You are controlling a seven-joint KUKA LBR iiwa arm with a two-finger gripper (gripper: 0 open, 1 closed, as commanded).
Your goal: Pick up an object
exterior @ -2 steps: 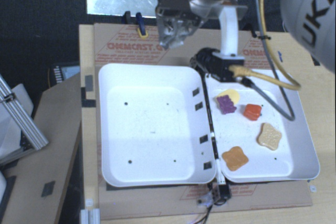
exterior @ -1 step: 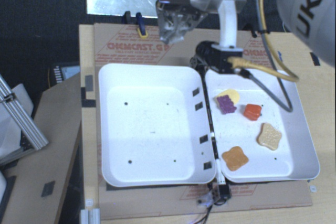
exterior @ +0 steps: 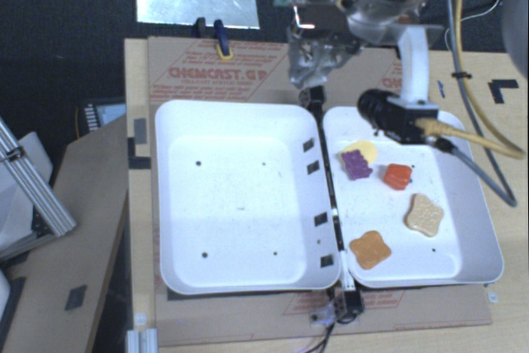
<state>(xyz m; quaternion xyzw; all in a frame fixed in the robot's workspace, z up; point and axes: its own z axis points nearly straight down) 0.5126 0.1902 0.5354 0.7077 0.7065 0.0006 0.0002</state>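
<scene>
Several small toy foods lie in the right bin [exterior: 471, 236]: a purple piece [exterior: 357, 166] resting against a yellow piece [exterior: 365, 150], a red block [exterior: 397, 176], a beige bread-like slice [exterior: 425, 215] and an orange piece [exterior: 369, 249]. My gripper [exterior: 310, 70] hangs high over the back edge of the bench, above the seam between the two bins. It is well behind the objects and touches none of them. Nothing shows in its grasp.
The left bin [exterior: 231, 194] sits beside the right one, joined by black clips [exterior: 314, 168] along the seam. A black fitting with yellow hoses [exterior: 405, 121] overhangs the right bin's back. A blue and yellow clamp [exterior: 221, 41] stands at the bench's rear.
</scene>
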